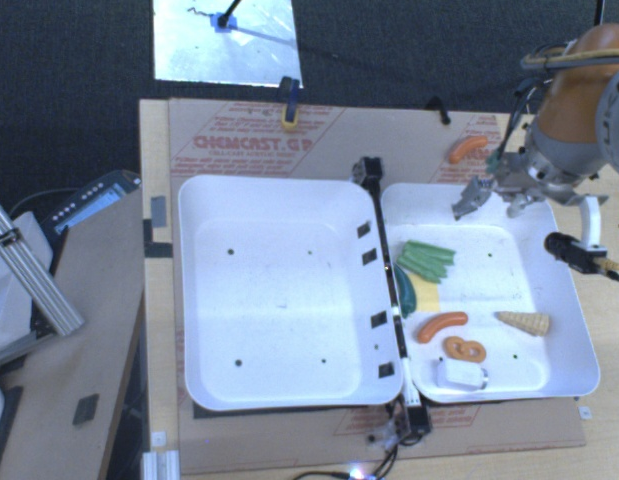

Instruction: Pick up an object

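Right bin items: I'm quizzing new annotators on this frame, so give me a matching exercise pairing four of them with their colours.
Things:
1. bean pods
2. sausage
3. cone
4. block

Colours:
A. white
B. tan
C. green
D. orange-red

Pairs: 1-C, 2-D, 3-B, 4-A

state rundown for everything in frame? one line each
gripper: above the right bin's far edge, nothing between its fingers
right bin: holds five items
green beans: lying flat by the divider
sausage: lying flat
pretzel: flat
cone: on its side
white block: flat, near edge
left bin: on bench
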`<state>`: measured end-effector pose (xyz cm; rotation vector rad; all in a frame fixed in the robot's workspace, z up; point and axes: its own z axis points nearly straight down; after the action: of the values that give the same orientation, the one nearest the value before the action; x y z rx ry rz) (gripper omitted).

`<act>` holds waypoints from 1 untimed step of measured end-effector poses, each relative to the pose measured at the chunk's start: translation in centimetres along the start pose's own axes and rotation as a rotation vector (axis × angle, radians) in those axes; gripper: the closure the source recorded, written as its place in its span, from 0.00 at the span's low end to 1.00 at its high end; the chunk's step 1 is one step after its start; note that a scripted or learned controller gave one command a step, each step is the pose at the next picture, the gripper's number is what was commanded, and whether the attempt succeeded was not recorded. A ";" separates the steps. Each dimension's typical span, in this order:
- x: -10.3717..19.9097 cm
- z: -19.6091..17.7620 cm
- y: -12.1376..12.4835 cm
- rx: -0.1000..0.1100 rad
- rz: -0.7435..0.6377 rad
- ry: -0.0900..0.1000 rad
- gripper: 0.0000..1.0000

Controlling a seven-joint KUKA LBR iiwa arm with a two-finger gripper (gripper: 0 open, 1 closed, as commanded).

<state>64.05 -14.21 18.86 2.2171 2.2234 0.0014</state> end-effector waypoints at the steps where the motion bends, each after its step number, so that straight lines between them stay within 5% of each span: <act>1: 12.3 0.4 -0.7 0.001 -0.013 0.006 0.00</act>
<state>63.37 -1.94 18.42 2.2068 2.2411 0.0070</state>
